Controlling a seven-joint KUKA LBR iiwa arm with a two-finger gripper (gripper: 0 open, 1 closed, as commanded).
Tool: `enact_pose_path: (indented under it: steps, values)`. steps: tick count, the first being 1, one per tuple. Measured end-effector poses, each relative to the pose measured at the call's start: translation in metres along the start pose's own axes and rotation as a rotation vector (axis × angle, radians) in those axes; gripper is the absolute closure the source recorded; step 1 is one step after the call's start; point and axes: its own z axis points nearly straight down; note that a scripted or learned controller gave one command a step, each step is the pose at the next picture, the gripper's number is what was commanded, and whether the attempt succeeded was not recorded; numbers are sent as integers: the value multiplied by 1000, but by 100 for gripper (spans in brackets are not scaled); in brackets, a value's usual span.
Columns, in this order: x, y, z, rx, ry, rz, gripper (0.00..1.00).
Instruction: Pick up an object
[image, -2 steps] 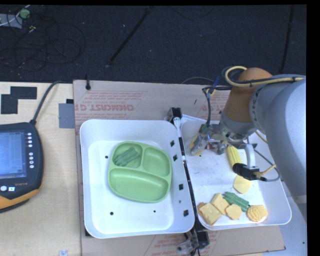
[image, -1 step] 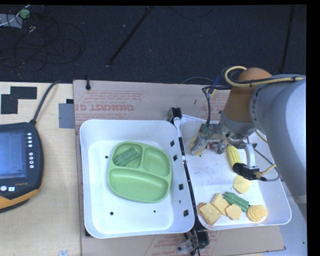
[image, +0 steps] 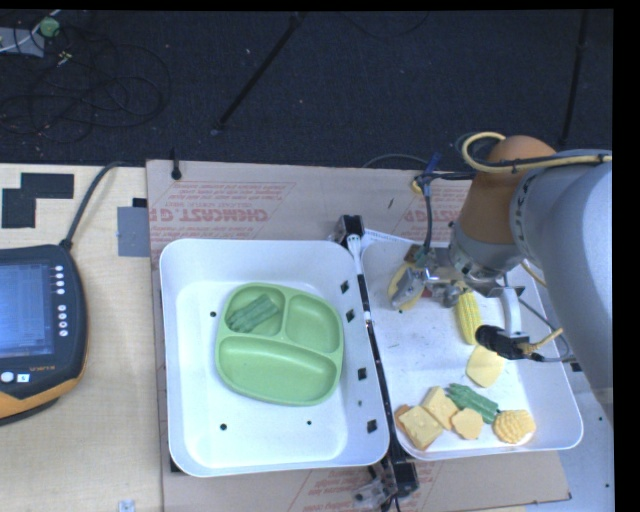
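In right bin (image: 560, 425): hand (image: 408, 290) w/ grip unclear, corn cob (image: 467, 313); left bin (image: 190, 420): green tray (image: 280, 345).

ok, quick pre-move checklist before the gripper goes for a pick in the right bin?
1. Gripper over right bin: ok, near its upper left.
2. Finger state: cannot tell.
3. Anything held: cannot tell.
4. Nearest target: corn cob, just right of the gripper, lying free: ok.
5. Clutter: yellow pieces and green bean bunched at the bin's near edge: not ok for a clean single pick.
6. Green divided plate in left bin, clear of the arm: ok.
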Motion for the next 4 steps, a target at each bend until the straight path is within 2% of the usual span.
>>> enact_pose_path:
  steps: [4]
  values:
    - [-5, 0, 0, 0, 0, -3, 0]
